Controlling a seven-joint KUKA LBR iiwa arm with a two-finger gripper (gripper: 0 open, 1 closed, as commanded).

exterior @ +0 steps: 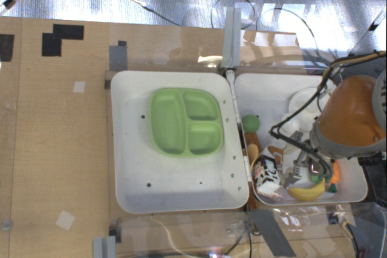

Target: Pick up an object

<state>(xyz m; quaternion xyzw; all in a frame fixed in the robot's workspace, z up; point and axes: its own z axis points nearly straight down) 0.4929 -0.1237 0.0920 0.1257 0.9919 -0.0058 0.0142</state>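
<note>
My gripper (300,169) hangs low over the front part of the right bin (261,92), under the arm's orange band (354,112). Just below it lies a yellow banana (305,192). A black-and-white patterned object (266,176) sits to the gripper's left, and a small orange piece (336,173) shows at its right. A green ball (251,124) and a brown oblong item (253,145) lie along the bin's left wall. The arm hides the things directly beneath it, and I see nothing clearly held.
The left bin (124,148) holds a green divided plate (184,121). A white round dish (302,103) sits at the back of the right bin, partly behind the arm. A metal post (230,39) stands behind the divider between the bins. Cables trail at the back.
</note>
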